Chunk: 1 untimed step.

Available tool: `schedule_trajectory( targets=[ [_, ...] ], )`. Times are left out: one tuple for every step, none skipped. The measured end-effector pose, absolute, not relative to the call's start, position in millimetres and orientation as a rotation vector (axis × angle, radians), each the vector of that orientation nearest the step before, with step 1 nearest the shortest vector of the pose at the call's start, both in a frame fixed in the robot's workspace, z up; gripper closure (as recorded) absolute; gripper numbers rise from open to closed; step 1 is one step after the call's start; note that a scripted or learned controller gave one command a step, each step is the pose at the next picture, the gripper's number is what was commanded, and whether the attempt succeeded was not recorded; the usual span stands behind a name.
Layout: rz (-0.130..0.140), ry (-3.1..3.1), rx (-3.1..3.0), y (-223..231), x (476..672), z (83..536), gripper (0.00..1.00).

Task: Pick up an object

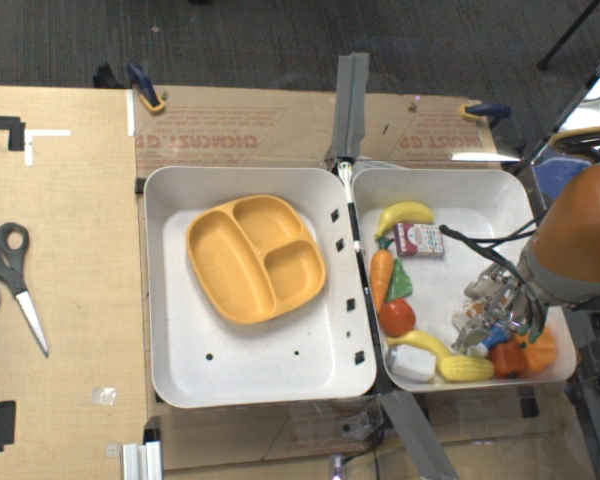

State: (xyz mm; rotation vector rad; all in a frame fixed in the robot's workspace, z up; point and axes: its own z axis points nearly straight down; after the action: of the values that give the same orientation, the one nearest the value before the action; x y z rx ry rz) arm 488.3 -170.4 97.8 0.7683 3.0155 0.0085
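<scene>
My gripper (477, 320) hangs low in the right bin (460, 183), near its front right corner, over a cluster of toy food. Just below it lie a yellow corn-like piece (466, 368), a red piece (507, 360) and an orange piece (541, 352). Along the bin's left side sit a carrot (381, 274), a red tomato (397, 316), a banana (404, 213), a small red and white box (419, 240) and a white piece (413, 365). The metal fingers are tangled in view with wires.
The left bin (170, 358) holds a yellow divided plate (255, 258). Scissors (18, 283) lie on the wooden bench at far left. A grey divider bar (349, 108) runs between the bins. The arm's orange band (580, 228) looms at the right edge.
</scene>
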Motion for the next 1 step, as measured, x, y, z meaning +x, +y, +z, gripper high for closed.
schedule_trajectory(
  targets=[
    [0.012,2.997,0.839,-169.1,488.5,97.8,0.0]
  ],
)
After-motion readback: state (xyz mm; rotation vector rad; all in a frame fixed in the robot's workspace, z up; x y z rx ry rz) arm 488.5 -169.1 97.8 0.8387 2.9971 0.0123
